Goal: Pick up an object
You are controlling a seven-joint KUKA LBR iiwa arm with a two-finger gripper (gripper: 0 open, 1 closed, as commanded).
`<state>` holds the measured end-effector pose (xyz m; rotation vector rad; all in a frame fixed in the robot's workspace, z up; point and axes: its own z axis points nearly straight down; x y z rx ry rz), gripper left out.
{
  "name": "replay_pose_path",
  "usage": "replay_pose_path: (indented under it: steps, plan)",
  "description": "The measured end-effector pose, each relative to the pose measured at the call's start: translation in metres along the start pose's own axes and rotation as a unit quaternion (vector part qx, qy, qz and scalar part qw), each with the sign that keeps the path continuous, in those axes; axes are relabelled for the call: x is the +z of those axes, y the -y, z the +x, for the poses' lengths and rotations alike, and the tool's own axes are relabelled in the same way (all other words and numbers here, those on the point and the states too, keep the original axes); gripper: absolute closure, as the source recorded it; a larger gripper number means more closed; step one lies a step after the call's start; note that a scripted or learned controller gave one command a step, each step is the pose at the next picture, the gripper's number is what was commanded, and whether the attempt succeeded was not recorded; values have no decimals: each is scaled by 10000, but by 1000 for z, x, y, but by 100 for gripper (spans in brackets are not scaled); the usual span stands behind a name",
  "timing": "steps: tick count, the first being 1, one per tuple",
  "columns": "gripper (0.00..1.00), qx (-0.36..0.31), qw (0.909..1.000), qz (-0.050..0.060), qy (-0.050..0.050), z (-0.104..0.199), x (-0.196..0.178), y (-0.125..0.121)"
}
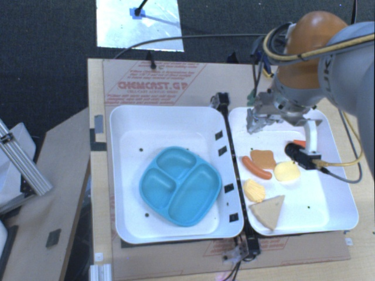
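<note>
The arm [328,51] reaches in from the right, wrist bent down, jaws [258,123] (open or closed, I cannot tell) over the right bin's [340,215] far-left corner.

Red print reading "CHEMCAST" followed by letters like "G.P" stands on the brown paper-covered board [153,81] at the far side, behind the left bin [170,122]. Smaller red lines around it, and more red print along the board's near edge, are too small to read.
</note>
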<state>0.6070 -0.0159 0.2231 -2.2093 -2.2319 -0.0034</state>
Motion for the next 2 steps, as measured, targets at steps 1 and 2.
replay_pose_path:
  steps: [1,2]
  plan:
    - [100,-7,10000,-13,-3,60,-10,-9]
    - [100,-8,10000,-12,-5,120,-16,-15]
